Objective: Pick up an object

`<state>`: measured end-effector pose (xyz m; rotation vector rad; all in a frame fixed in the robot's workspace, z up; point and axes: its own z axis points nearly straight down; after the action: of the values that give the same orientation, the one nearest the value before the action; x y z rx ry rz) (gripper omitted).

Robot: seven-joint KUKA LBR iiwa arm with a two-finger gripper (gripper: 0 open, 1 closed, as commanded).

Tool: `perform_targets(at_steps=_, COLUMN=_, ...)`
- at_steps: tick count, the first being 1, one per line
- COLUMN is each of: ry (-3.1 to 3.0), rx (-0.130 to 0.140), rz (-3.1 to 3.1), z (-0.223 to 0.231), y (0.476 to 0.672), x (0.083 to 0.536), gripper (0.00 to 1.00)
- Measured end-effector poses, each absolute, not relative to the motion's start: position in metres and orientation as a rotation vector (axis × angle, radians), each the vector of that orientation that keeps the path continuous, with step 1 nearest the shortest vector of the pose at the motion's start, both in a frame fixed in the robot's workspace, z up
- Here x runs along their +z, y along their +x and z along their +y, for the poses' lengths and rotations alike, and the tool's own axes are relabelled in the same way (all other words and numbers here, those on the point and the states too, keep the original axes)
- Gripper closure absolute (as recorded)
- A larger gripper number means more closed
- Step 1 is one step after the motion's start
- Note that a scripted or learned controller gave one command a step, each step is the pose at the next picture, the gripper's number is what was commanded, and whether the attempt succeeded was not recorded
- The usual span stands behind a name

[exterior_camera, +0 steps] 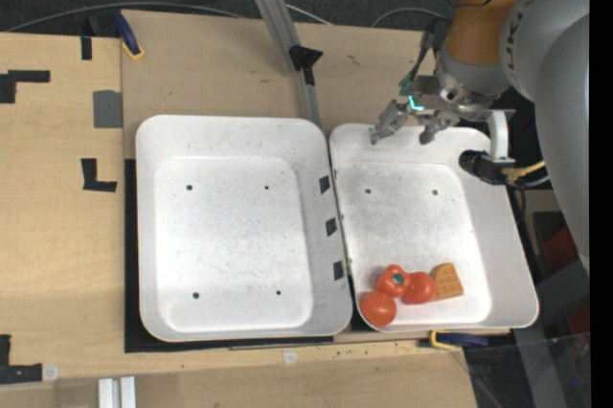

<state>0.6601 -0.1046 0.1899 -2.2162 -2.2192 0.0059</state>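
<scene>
My gripper point(406, 129) hangs over the far edge of the right bin point(402, 205), its two fingers spread apart with nothing between them. A cluster of red round pieces point(397, 290) lies in the near corner of that bin, one of them with a small teal spot. Touching them on the right is a tan waffle-like piece point(446, 280). The gripper is well away from these objects, at the opposite end of the bin.
The left bin point(230, 224) stands beside the right one. A slanted metal rod point(273, 9) with a black clamp reaches down to the bins' far junction. Cables trail at the arm's right. The wooden bench point(57, 167) extends to the left.
</scene>
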Motion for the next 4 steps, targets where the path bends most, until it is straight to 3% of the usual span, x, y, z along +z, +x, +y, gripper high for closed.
perform_targets(at_steps=1, ry=-2.217, rx=0.002, rz=-2.224, z=-0.105, y=0.661, x=0.193, gripper=0.00)
perform_targets(at_steps=3, ry=-2.216, rx=0.008, rz=-2.221, z=-0.108, y=0.663, x=0.092, gripper=0.00)
perform_targets(at_steps=4, ry=-2.217, rx=0.004, rz=-2.225, z=-0.107, y=0.664, x=0.106, gripper=1.00)
